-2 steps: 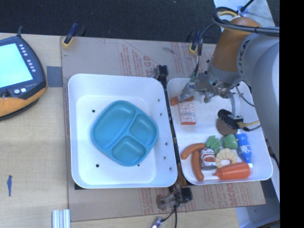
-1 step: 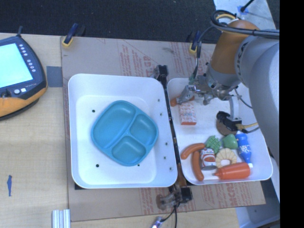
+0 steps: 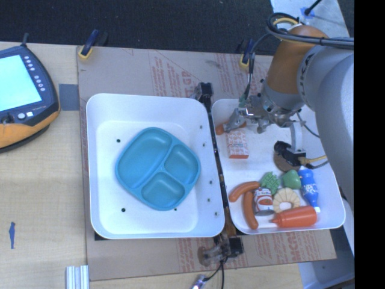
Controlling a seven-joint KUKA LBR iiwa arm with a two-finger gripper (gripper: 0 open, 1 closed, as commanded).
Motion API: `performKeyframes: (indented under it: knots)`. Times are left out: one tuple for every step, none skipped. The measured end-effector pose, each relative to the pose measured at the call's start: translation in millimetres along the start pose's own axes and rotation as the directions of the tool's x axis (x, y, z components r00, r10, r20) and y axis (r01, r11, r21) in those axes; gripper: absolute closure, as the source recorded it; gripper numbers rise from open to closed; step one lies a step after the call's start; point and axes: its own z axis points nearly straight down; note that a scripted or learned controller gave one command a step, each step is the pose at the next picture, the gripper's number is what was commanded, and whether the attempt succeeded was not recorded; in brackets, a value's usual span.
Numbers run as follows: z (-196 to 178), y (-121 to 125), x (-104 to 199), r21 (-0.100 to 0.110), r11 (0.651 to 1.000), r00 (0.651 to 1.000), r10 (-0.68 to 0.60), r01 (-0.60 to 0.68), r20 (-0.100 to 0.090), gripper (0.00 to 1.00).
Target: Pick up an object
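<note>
From the overhead camera I see the gripper (image 3: pixel 251 120) low over the far end of the right bin (image 3: pixel 334 220); I cannot tell its state. A small red-and-white carton (image 3: pixel 237 144) lies just beside it. Sausages (image 3: pixel 245 200), a can (image 3: pixel 263 200) and a red bottle (image 3: pixel 295 217) crowd the near end. The left bin (image 3: pixel 96 161) carries a blue divided plate (image 3: pixel 158 168).

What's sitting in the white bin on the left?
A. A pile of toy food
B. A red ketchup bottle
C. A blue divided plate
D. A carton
C. The blue divided plate lies alone in the left bin; the toy food is piled in the right bin.
</note>
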Motion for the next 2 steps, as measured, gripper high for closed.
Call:
performKeyframes:
  knots:
    - [0.1, 0.0, 0.1, 0.0, 1.0, 1.0, -0.001, 0.001, 0.0, 0.0]
    - [0.1, 0.1, -0.7, 0.0, 1.0, 1.0, 0.0, 0.0, -0.001, 0.0]
